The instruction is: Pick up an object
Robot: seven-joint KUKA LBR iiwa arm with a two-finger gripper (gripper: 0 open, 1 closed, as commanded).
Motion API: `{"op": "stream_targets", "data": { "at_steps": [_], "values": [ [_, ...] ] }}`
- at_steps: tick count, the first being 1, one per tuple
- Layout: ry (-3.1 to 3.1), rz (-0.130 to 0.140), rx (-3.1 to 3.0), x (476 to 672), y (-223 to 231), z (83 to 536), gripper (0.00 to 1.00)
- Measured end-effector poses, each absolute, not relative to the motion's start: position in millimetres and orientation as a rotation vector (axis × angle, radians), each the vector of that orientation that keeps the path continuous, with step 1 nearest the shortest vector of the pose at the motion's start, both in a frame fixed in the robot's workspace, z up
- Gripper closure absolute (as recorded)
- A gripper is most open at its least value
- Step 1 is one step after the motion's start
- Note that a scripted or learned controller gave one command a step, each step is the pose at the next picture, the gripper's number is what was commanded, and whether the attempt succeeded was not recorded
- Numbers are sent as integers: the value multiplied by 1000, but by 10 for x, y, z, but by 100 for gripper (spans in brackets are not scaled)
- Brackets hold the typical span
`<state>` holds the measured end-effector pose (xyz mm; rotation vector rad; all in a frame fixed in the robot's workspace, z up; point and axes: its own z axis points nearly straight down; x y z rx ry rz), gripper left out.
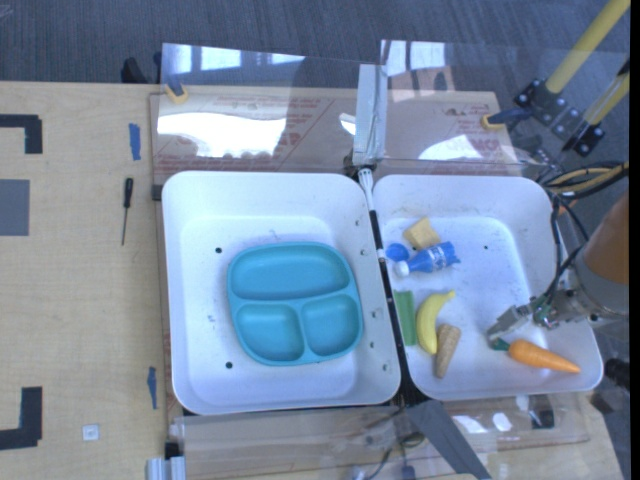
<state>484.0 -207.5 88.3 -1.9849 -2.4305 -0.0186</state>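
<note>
The right bin (pixel 480 203) holds several small items. An orange carrot (pixel 545 357) lies near its front right corner. A yellow banana (pixel 430 318) and a tan roll-shaped piece (pixel 446 350) sit near the bin's front middle, beside a green stick (pixel 404 317). Farther back are a blue bottle (pixel 430 259) and a yellow block (pixel 421 233). My gripper (pixel 506 325) hangs low in the right bin, just above and to the left of the carrot's thick end. I see nothing held in it.
The left bin (pixel 190 218) holds a light blue divided plate (pixel 294 301). A metal divider (pixel 370 108) and clear panels stand behind the bins. Cables (pixel 560 258) run along the right bin's right wall by the arm.
</note>
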Motion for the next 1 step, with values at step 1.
{"op": "stream_targets", "data": {
  "at_steps": [1],
  "values": [
    [-2562,-5,-1843,4823,-2253,2155,0]
  ]
}}
